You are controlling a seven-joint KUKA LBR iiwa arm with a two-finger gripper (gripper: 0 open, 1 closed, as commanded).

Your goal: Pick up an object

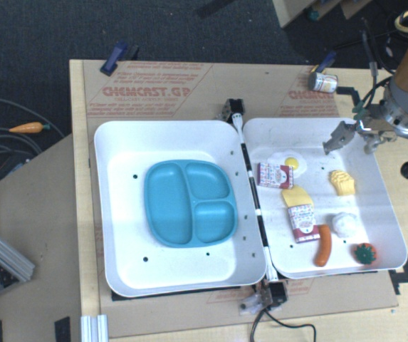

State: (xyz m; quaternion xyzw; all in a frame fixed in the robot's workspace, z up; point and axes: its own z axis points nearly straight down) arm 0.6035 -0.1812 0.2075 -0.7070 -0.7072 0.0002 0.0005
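While the two-finger gripper [351, 138] hung above the upper edge of the right-hand shallow white bin [385, 212], its fingers were seen spread, with nothing between them. The small toy foods, among them a yellow ridged piece [342, 182] and a red sausage [323, 245], lay clustered below it. A descent could be judged likely to strike two neighbouring items or close on none.

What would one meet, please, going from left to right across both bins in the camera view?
Blue divided plate → red-and-white carton → sausage → yellow corrugated piece → green and red toy, with the gripper over the right bin's far edge.
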